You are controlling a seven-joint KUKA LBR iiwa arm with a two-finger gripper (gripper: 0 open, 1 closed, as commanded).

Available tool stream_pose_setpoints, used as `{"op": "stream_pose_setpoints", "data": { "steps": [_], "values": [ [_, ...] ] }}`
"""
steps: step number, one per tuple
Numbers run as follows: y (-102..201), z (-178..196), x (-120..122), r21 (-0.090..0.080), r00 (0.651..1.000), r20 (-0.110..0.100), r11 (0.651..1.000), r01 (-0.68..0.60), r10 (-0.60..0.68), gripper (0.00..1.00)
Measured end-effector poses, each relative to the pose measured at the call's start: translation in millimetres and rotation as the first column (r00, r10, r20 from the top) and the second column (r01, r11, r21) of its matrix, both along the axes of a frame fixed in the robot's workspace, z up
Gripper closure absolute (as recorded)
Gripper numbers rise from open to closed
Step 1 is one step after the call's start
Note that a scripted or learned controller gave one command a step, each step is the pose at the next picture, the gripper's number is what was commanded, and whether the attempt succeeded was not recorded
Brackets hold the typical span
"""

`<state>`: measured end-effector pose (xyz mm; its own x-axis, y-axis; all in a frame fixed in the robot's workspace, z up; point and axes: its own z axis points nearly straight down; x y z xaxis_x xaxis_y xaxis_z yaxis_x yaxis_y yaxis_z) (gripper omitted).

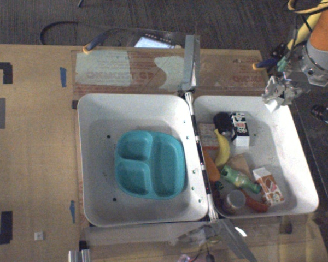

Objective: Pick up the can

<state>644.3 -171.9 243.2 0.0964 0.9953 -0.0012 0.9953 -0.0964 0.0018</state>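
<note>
Can (234,200): upright in the right bin (295,146), at its near edge; round top faces up.
Handling: judged rigid, smooth and light; likely slippery, so grip across the side wall.
Crowding: green bottle (239,178) touches the can on its far side; a small carton (268,185) lies just beside.
Gripper (276,90): outside the bin's far corner, well apart from the can; finger spread cannot be made out.
Divided teal plate (151,164): well apart, in the left bin (98,146).

Bench (33,162): tan board surface | left bin (93,119) and right bin (295,146) resting side by side, touching along shared rims, toward right edge | blue tape strips (63,76) near left bin | black tape marks (3,72) along left edge
</note>
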Motion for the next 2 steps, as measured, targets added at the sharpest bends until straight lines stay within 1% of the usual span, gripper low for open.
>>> {"op": "stream_pose_setpoints", "data": {
  "steps": [1, 2],
  "values": [
    [-40, -69, 22, 0.0, 0.989, -0.003, 0.989, 0.146, -0.146, 1.0],
    [-39, -11, 23, 0.001, 0.858, 0.0, 0.858, 0.513, -0.513, 1.0]
  ]
}}
